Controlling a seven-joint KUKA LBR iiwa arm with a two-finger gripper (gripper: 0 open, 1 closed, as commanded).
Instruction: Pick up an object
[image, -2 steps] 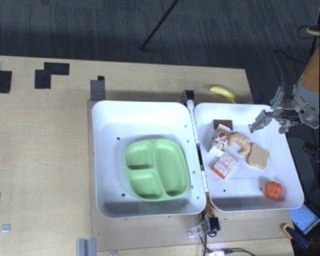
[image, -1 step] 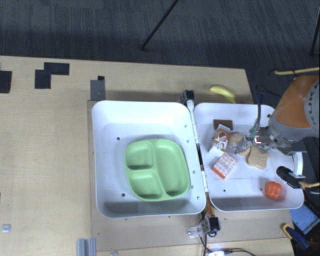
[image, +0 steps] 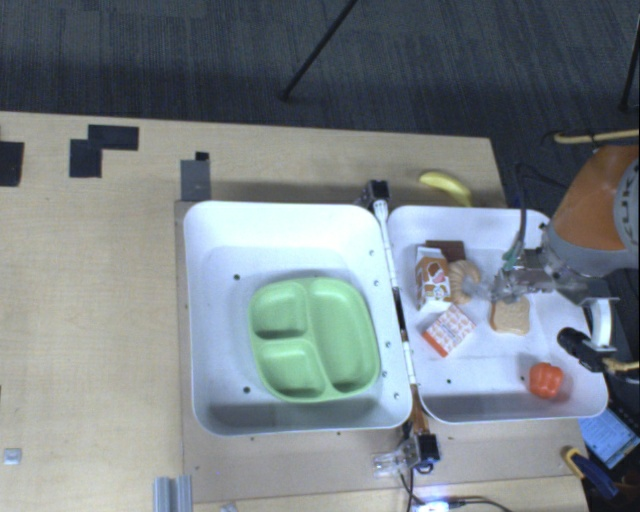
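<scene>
The right bin (image: 470, 400) holds several small items. An orange and white carton (image: 432, 279) stands at its left, with a dark brown piece (image: 452, 249) behind it and a round tan bun (image: 463, 276) beside it. A red and white packet (image: 448, 330) lies further forward. A slice of toast (image: 510, 317) lies in the middle, and an orange-red fruit (image: 545, 380) sits near the front right corner. My gripper (image: 514, 278) hangs low over the bin, just behind the toast and right of the bun.
The left bin (image: 215, 300) holds a green divided plate (image: 312, 338). A yellow banana (image: 445, 185) lies on the bench behind the right bin. The arm's grey body and orange band (image: 590, 205) cover the right bin's far right edge.
</scene>
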